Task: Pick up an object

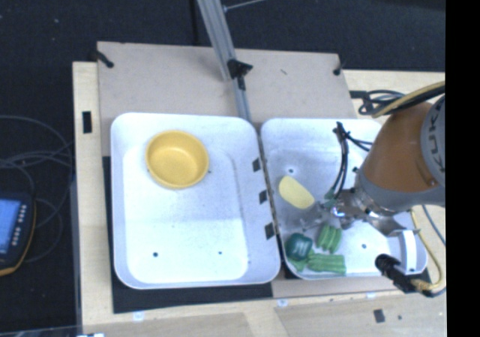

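Working from the near edge outward, I see three green pieces clustered at about 7 o'clock in the right bin [311,136]: a flat light green piece [327,263] nearest me, a dark green round lump [298,245] at its 10 o'clock, and an upright light green block [328,237] just beyond. These look like the likeliest targets.

The gripper [332,213] hangs directly at 12 o'clock of that block, very close above it. Whether the gripper is open or closed I cannot tell, since the wrist and cabling hide its tips, and I see nothing held.

To do this step well, I would centre on the upright block alone and come straight down, because the round lump and the flat piece sit just beside it and could be nudged or caught. I would also keep off the bin's near wall, which is close. A light squeeze and a slow lift should show whether the grasp took.

Farther in, a pale yellow oval piece [295,193] lies at the gripper's 10 o'clock, apart from the green cluster and easier to reach cleanly if the block slips.

The left bin [187,242] holds one thing, a yellow bowl [177,159], upright at about 11 o'clock of its floor.
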Controlling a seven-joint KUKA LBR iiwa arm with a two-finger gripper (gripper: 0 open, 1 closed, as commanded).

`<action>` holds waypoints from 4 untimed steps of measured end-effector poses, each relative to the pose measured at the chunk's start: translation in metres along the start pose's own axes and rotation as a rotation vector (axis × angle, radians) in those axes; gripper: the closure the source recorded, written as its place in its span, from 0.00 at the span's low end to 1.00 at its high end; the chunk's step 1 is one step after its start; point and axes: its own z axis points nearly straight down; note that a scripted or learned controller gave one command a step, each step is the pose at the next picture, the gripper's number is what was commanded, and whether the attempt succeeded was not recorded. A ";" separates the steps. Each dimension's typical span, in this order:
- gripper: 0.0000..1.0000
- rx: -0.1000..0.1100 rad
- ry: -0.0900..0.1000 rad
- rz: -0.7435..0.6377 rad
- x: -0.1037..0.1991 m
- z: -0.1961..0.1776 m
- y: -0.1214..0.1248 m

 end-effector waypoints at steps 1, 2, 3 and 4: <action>0.00 -0.011 -0.003 0.001 -0.002 0.044 0.002; 1.00 -0.014 -0.002 0.002 -0.002 0.033 0.003; 1.00 -0.011 -0.001 -0.001 -0.004 -0.030 0.004; 1.00 -0.011 -0.001 -0.001 -0.005 -0.082 0.005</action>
